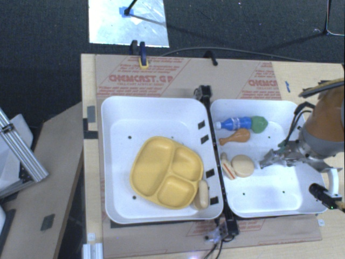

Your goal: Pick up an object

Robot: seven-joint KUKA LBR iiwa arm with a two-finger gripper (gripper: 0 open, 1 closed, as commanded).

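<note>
The right bin (pixel 269 196) holds a blue bottle (pixel 233 124) with a green piece (pixel 259 124) at its end. Below it lies an orange-brown drumstick (pixel 236 138). Near the bin's left wall are a tan round bun (pixel 243 165) and a small hot dog (pixel 227 168). My gripper (pixel 268 161) hangs low over the right bin, pointing left, just right of the round bun and apart from it. Nothing shows in its grasp. The grey arm with its orange band (pixel 326 123) comes in from the right.
The left bin (pixel 121 144) holds a yellow divided plate (pixel 167 171) with a pale bread roll (pixel 202 194) at its lower right corner. A black divider (pixel 213 150) runs between the bins. Bare floor lies in the right bin's lower half.
</note>
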